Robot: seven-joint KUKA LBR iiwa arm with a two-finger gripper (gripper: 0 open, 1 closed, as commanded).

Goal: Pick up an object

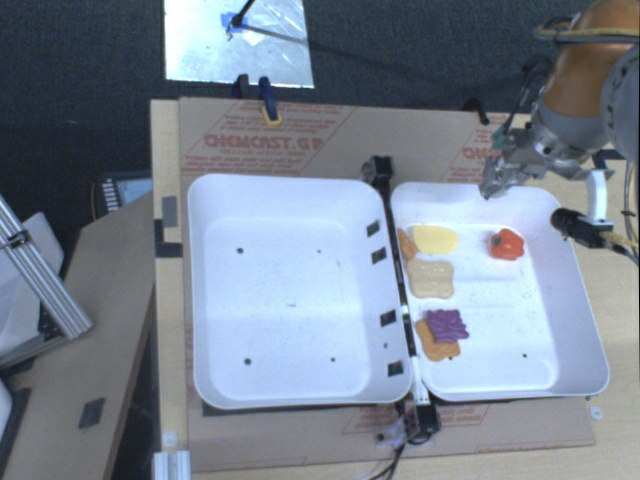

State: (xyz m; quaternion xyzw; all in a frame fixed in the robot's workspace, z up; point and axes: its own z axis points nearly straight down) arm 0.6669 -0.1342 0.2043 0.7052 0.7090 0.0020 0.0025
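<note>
The left bin (285, 288) took up the middle-left of the frame. In the right bin (560, 368), along its left wall, lay a yellow piece (436, 238), a beige piece (433, 278) and a purple cluster (446, 325) resting on an orange piece (437, 346); a red-orange object (506, 244) sat apart at upper right. All looked small, light and probably soft; the red one, standing clear, seemed easiest to pinch across its sides. The end effector (493, 186) hovered above the bin's upper rim, touching nothing, and whether it was released or clenched could not be told.
</note>
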